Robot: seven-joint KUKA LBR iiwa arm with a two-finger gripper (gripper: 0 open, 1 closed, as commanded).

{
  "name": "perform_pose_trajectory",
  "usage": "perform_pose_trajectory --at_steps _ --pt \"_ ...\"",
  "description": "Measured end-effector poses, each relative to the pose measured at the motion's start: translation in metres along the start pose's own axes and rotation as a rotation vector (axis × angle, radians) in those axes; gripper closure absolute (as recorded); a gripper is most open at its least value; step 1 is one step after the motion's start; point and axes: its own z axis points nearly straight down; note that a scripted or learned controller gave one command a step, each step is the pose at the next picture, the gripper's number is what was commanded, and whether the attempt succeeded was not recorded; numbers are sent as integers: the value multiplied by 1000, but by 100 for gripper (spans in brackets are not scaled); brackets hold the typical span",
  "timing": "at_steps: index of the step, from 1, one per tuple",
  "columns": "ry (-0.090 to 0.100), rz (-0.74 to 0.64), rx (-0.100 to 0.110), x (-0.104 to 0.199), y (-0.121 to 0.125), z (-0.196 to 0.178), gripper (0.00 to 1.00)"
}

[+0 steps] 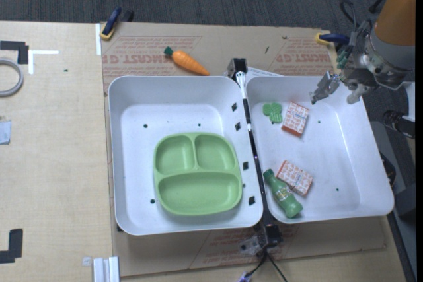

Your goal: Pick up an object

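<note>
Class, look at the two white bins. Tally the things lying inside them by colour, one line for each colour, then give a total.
Green: 3 – divided plate, bottle, small toy
Red-and-white: 2 – box, box
Total: 5

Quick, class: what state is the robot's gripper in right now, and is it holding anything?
Gripper: jaws open, nothing between them; it hangs over the far right edge of the right bin.
</note>
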Motion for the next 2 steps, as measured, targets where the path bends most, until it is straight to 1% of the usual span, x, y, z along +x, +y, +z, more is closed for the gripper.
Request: perform_pose_trajectory --at_steps 1,2 --pt "0 147 0 22 16 111 0" --pt "-4 -187 -8 41 34 156 0"
